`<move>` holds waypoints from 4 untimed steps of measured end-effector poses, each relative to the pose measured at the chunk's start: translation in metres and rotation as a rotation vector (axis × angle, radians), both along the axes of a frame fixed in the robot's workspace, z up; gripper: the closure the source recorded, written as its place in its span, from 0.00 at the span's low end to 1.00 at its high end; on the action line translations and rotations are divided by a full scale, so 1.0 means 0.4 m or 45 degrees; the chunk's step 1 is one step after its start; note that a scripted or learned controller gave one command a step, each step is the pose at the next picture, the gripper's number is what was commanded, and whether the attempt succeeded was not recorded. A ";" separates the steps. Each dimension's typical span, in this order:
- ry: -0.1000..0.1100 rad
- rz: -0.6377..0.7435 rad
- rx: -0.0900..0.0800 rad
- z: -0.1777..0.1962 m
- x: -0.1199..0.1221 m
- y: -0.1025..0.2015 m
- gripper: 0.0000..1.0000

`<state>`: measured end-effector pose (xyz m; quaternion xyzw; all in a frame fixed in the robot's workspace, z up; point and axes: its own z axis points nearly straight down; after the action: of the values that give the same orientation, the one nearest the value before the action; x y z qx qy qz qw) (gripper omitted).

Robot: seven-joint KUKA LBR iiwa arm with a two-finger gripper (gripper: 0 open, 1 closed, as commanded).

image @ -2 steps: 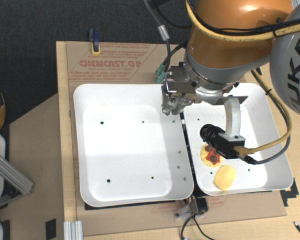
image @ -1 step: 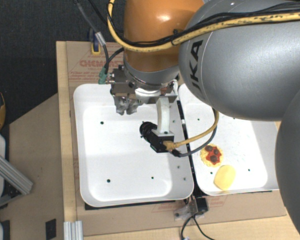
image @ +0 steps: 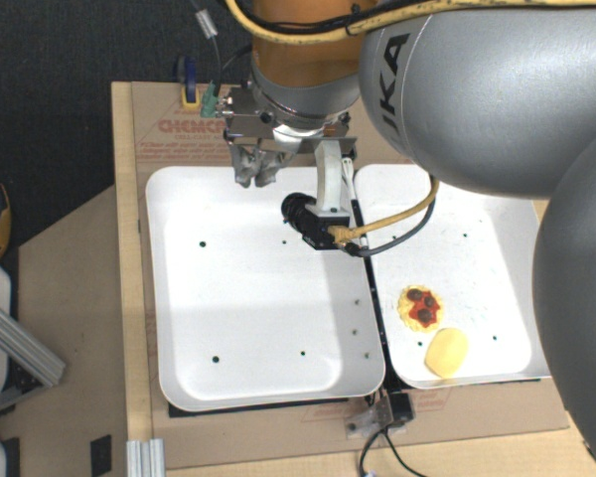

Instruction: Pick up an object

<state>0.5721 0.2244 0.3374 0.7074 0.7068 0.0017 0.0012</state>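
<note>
Grey arm link (image: 497,78) looms closest to my camera, reaching over the bench from the right.

From my remote seat I see the gripper (image: 256,172) hanging over the far edge of the left bin (image: 248,366), nothing between its fingers; whether they are spread or closed I cannot tell. My pickable things, a yellow lemon-like object (image: 445,352) and a small pizza-like toy (image: 420,307), lie just beside each other in the right bin (image: 497,256), near corner, well apart from the gripper. I judge the arm is poised over the wrong bin.
</note>
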 end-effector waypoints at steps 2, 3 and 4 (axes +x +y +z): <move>-0.002 0.002 0.001 -0.063 0.071 0.001 1.00; 0.013 0.000 -0.003 -0.184 0.083 0.000 1.00; 0.005 0.001 0.000 -0.149 0.085 0.002 1.00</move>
<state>0.6060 0.2251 0.2777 0.7072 0.7070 0.0003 -0.0002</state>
